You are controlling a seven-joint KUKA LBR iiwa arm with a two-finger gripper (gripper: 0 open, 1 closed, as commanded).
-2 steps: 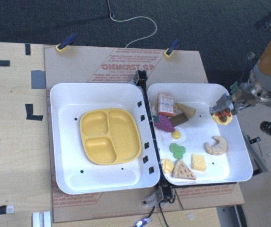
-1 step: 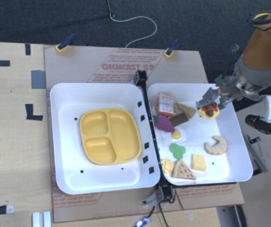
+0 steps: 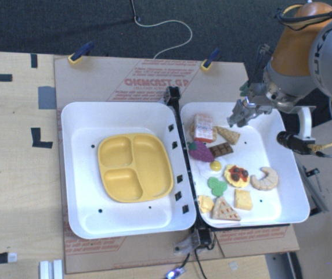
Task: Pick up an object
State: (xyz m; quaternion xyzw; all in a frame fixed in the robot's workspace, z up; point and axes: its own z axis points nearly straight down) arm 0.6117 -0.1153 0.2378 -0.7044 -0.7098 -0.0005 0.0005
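The right bin holds several toy foods: a packaged snack, a cracker wedge, a purple grape bunch, a chocolate bar, a small yellow ball, a pizza round, a croissant, a green piece, cheese blocks and a sandwich wedge. My gripper hangs over the bin's far side, just right of the packaged snack and above the cracker wedge. Nothing shows between its fingers.
The left bin holds a yellow divided plate. Black clips line the wall between the two bins. A white cable runs across the dark floor behind the cardboard base.
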